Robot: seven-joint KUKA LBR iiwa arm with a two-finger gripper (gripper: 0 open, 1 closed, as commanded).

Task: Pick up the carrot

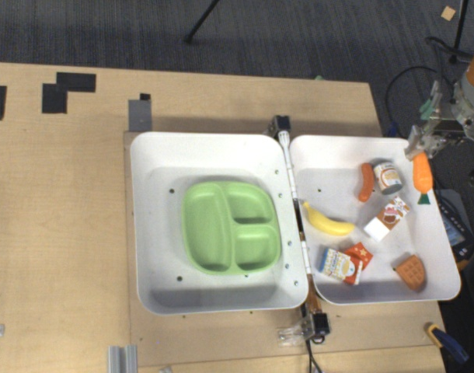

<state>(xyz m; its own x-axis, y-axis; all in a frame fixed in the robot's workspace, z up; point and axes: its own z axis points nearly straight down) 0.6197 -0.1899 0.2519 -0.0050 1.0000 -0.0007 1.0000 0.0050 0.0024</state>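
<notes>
The carrot (422, 174), orange with a green tip pointing toward the near side, shows over the right rim of the right bin (447, 286). My gripper (428, 141) is directly above its upper end, at the bin's far right corner, and the carrot's top meets the gripper's lower edge. Whether the carrot is gripped or just lies under the gripper is unclear from this angle.
The right bin also holds a sausage (365, 183), a small can (388, 177), a banana (328, 222), a white carton (385, 218), a juice box (337, 263) and a waffle (410, 271). A green divided plate (231, 225) sits in the left bin (155, 208).
</notes>
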